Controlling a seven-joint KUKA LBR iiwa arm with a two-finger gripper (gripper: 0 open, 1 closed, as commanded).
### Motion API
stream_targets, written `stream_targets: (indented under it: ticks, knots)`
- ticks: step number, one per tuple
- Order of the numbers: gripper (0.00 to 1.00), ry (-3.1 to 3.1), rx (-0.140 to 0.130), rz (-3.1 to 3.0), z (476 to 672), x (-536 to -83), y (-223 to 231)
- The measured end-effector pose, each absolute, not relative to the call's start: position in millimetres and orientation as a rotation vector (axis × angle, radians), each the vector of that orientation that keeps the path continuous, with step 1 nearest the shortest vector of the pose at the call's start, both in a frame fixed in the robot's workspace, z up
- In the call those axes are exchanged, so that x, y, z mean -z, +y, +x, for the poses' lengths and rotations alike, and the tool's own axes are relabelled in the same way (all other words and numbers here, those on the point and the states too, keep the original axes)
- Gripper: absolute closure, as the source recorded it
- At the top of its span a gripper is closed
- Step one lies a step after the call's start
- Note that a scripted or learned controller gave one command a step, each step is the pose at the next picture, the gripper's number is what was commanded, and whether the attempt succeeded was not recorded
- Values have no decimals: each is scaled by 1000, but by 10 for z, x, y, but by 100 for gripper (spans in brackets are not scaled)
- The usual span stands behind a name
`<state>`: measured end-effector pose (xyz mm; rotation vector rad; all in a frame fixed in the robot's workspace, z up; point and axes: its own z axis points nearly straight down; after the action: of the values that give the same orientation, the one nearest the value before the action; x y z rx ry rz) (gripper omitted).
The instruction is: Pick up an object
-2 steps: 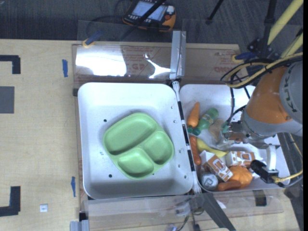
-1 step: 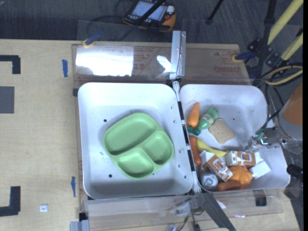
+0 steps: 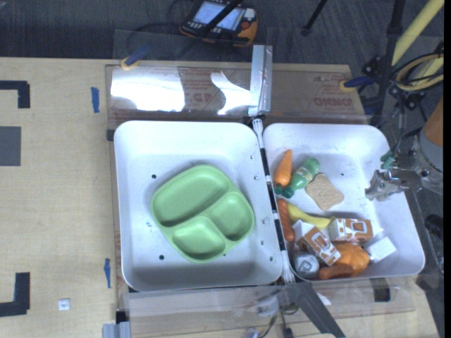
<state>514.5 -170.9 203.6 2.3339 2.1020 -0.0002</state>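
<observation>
Two white bins (image 3: 134,189), one green divided plate (image 3: 202,211), two carrots (image 3: 283,166), one banana (image 3: 310,217), one slice of bread (image 3: 324,191), two small cartons (image 3: 350,229), one can (image 3: 307,264)

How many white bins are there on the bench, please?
2. The left bin holds a green divided plate. The right bin holds a pile of toy food along its left and front sides. The end effector is at its right edge.

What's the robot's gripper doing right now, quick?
Gripper: at the right bin's right edge, nothing seen in it; open or shut cannot be told.
</observation>
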Motion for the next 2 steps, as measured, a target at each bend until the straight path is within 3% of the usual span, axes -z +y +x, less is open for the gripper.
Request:
stream_targets:
  ticks: [1, 2]
  knots:
    - [100, 1990, 0, 2428, 5524, -2139, -1414]
    - [100, 2047, 1, 2381, 6194, -2263, -1012]
